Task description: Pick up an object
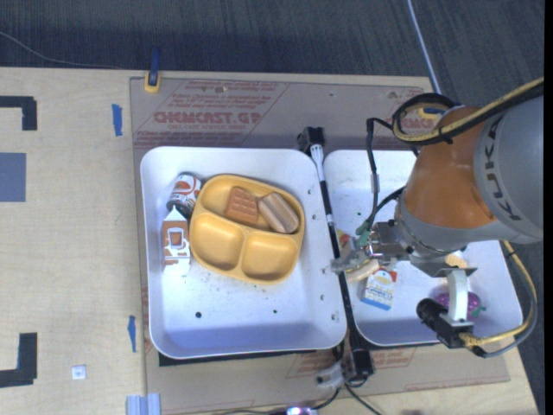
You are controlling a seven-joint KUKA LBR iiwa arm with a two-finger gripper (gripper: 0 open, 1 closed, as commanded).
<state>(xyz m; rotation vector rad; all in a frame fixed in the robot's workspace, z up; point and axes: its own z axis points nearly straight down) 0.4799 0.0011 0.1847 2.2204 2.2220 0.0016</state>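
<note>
Low in the right bin [492,331], gripper [356,258] opening indiscernible, small carton [378,290] beside, yellow tray [244,229] left.

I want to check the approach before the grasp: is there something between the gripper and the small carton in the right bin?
Nothing visible. The gripper hangs low at the right bin's left side, and the small carton lies right beside it with no object between them.

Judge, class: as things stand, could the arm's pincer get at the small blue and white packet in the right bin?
Probably yes. The pincer hangs low over the right bin, right beside the blue and white packet, and nothing lies on top of the packet.
</note>
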